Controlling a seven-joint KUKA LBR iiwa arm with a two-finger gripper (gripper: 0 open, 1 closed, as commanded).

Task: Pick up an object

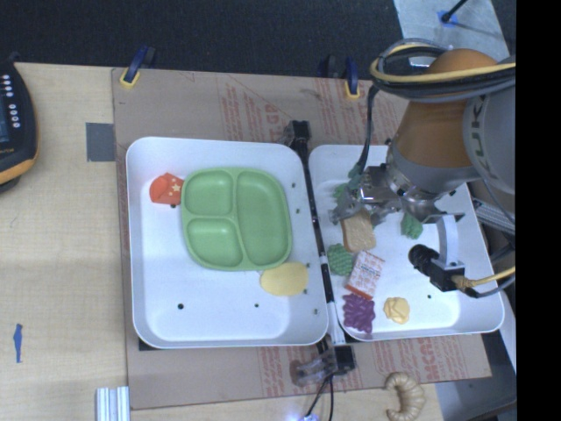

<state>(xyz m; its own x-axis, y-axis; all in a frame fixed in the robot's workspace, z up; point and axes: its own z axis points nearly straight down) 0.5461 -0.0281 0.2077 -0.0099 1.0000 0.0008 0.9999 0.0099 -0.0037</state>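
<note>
The gripper [358, 202], jaws' state unclear, hovers at right of centre over the toast slice [358, 232], seemingly light, stiff, best pinched across its edges.

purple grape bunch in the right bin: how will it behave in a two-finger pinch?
The purple grape bunch looks lumpy, so fingers may slip between bumps. It lies flat near the bin's front edge, so it probably won't roll. It looks like a toy, so likely light. It touches the red-and-white packet, which may shift.
</note>
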